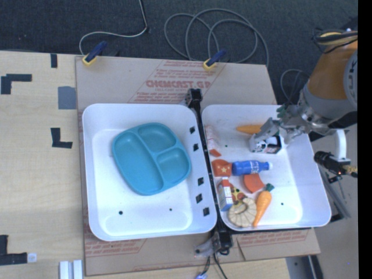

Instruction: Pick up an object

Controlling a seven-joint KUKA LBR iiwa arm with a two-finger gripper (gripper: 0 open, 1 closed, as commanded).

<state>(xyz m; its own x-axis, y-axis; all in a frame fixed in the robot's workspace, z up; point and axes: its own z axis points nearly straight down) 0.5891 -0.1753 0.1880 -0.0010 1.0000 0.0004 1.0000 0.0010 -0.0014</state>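
Cardboard [244, 79], printed with red lettering, lies under both white bins and covers the middle of the pale wooden tabletop [35, 173], which carries black tape marks along its left side. At the near edge a black clamp [214, 246] sits where the two bins meet.

The left bin [96, 214] holds a blue sectioned plate [151, 157], lying flat and turned at an angle. The right bin [311, 211] holds the toy food: nearest, a round cracker-like piece [241, 213] touching an orange carrot [263, 205]; just beyond, a small bottle with a red label [225, 193], an orange-red wedge [253, 183], a red piece [221, 168] and a blue tube [250, 167] lying on its side. Farther back an orange cone-shaped piece [251, 129] lies near the bin's far wall.

The gripper [267, 142] hangs low over the right bin's far right part, beside the cone piece; whether its fingers are apart or together cannot be told. The grey arm with its orange band [328, 68] reaches in from the right.

Beyond the cardboard, two clips [93, 54] pin its far edge, and grey cables [212, 36] loop over dark carpet [58, 10].
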